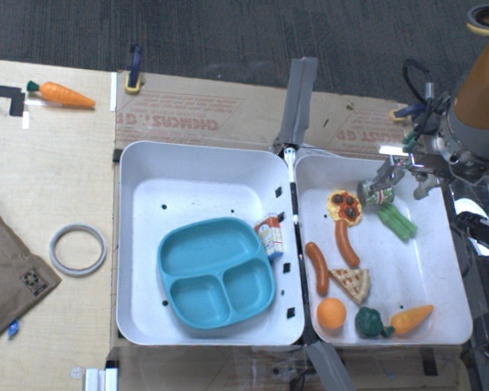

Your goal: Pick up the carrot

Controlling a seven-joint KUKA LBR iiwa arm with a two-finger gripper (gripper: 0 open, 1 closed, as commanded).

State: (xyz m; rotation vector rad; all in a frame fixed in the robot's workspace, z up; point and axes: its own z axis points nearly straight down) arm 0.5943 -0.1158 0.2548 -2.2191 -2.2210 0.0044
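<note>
carrot against right bin's front-right rim

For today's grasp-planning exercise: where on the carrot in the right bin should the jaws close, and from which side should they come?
Grip the carrot at its thick middle, coming straight down from above. It lies flat and slanted, its leafy end against the broccoli and the bin wall close behind, so close the jaws across its width, probably away from the narrow tip.

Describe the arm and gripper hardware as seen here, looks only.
The arm is grey metal with a broad orange band above the wrist, rounded in section. Below it sits a pale grey wrist block. Black cables loop out on the wrist's side toward the view's left, with small blue and yellow fittings near them. The gripper is a compact silver-grey metal piece, small beside the arm. No lettering is legible.
</note>
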